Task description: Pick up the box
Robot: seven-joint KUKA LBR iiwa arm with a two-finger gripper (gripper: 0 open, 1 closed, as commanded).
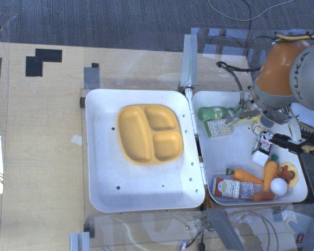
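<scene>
A flat carton-like box [233, 188] with a red and grey print lies along the front edge of the right bin [220, 156]. A smaller green-speckled box [219, 128] lies near that bin's back left, beside a green packet [212, 112]. My gripper [235, 117] hangs over the back of the right bin, just right of the speckled box and the green packet, under the grey and orange wrist. It is well away from the carton at the front. I see nothing between its tips.
Two carrots [246, 175] [270, 172], a white egg [278, 187] and a small red-and-yellow item [289, 172] crowd the right bin's front right corner. A yellow divided plate [149, 133] sits in the left bin [102, 182].
</scene>
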